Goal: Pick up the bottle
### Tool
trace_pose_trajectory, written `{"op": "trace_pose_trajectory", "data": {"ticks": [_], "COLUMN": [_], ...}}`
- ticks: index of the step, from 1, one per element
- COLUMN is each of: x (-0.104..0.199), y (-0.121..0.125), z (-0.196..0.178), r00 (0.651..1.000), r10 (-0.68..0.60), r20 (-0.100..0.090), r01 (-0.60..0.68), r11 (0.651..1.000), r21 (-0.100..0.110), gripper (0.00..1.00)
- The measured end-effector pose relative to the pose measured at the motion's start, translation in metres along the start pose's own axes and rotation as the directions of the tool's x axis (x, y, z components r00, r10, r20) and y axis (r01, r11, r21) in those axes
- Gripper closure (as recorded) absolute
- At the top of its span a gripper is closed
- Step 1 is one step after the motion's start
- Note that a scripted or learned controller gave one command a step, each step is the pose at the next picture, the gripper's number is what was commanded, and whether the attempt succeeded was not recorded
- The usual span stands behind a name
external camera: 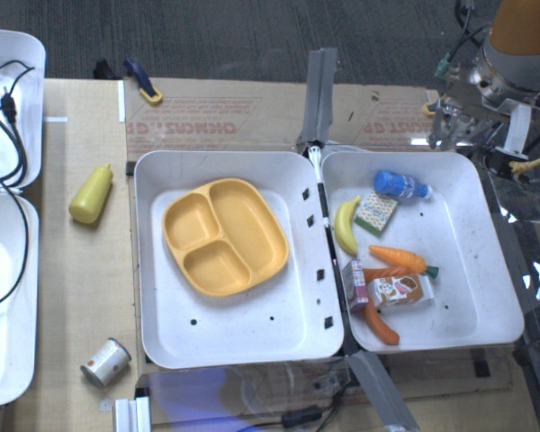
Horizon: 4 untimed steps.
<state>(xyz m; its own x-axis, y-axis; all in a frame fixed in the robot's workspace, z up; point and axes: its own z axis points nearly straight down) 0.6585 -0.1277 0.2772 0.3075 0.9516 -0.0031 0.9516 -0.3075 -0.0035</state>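
Where bin wall curves, glossy blue bottle [400, 185]

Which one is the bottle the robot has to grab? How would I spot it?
Look in the right white bin, up near its back wall. The bottle lies on its side just above a small patterned packet. It is the only blue thing there.

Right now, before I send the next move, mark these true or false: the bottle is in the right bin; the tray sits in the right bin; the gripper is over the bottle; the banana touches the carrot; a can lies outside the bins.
Bottle in the right bin: true.
Tray in the right bin: false, it lies in the left bin.
Gripper over the bottle: false, it hangs beyond the bin's far right corner.
Banana touches the carrot: false, they lie apart.
Can outside the bins: true.
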Motion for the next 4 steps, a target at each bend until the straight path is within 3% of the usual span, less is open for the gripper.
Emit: {"op": "trace_pose_trajectory", "data": {"ticks": [1,2,3,4], "x": [0.018,0.103,0.031,0.031], "y": [-0.011,-0.036,-0.009,-0.009], "z": [0.159,0.015,0.185,0.185], "r00": [1.0,0.994,1.0,1.0], "r10": [0.002,0.114,-0.031,-0.031], "r20": [-0.001,-0.001,-0.002,-0.002], "r01": [-0.002,-0.114,0.031,0.031], "r11": [1.0,0.994,1.0,1.0], "r21": [0.003,-0.002,-0.004,-0.004], "gripper": [1.0,1.0,1.0,0.0]}}
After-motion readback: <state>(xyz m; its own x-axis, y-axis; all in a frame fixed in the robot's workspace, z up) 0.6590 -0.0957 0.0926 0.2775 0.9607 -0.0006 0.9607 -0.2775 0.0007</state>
